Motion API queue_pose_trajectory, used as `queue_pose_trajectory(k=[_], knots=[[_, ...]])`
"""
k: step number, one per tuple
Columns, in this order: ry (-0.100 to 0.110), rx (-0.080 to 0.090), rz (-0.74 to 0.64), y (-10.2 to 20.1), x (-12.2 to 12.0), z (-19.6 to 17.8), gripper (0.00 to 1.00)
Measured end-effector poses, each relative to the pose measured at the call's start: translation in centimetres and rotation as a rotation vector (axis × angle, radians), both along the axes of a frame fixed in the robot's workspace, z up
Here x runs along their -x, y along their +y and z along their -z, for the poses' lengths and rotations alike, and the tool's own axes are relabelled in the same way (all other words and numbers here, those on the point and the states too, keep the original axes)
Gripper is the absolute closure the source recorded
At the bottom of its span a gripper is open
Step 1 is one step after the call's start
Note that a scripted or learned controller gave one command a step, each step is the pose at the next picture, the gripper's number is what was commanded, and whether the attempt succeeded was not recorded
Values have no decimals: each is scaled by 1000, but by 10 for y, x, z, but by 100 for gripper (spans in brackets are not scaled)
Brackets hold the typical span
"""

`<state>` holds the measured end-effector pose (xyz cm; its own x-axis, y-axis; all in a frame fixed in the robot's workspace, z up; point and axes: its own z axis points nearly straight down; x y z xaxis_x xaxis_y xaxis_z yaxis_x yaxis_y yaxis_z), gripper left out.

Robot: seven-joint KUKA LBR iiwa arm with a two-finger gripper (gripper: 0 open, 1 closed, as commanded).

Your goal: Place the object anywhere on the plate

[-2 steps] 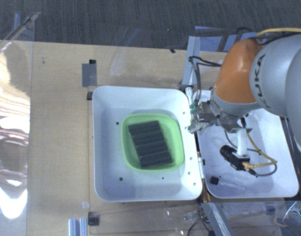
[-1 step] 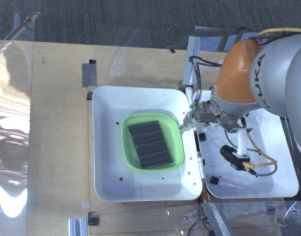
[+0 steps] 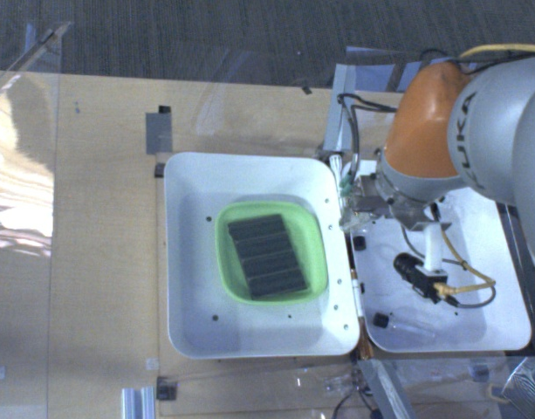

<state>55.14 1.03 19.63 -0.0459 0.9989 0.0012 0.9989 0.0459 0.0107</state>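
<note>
Arm, one, grey with orange band, lettered "UKA", the first letter hidden; gripper, one, over the wall between the bins at 3 o'clock of the plate, largely hidden under the wrist, so whether it is spread or closed cannot be told. Bins, two: left bin holds one green plate with one dark ridged object lying on it, running 11 to 5 o'clock. Right bin, partly hidden by the arm, holds one small black piece at 7 o'clock, too small to identify.
</note>
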Motion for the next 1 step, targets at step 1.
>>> queue_pose_trajectory(k=[1], knots=[[0,0,0,0,0,0,0]])
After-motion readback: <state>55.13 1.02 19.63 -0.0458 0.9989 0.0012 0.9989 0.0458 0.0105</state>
